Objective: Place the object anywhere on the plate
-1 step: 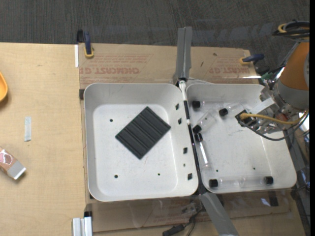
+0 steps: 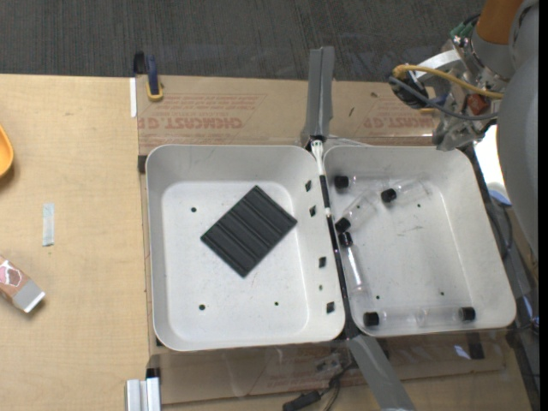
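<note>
A dark grey ribbed square (image 2: 249,229) lies flat and turned like a diamond in the middle of the left bin (image 2: 171,315). In the right bin (image 2: 479,229) lies what looks like a clear plate (image 2: 411,255), hard to make out, with small black pegs (image 2: 388,196) near its corners. The arm comes in at the top right, its orange band at the frame's top edge. Its gripper (image 2: 451,134) hangs over the right bin's far right corner, beneath a bundle of cables (image 2: 424,84). It is well away from the ribbed square, and nothing shows between its fingers.
The bins rest on cardboard (image 2: 214,114), joined by black clips (image 2: 330,229) along their shared wall. On the wooden bench to the left lie a small grey strip (image 2: 48,225), a wrapped packet (image 2: 19,285) and an orange item (image 2: 4,157). A blue clamp (image 2: 151,77) stands at the back.
</note>
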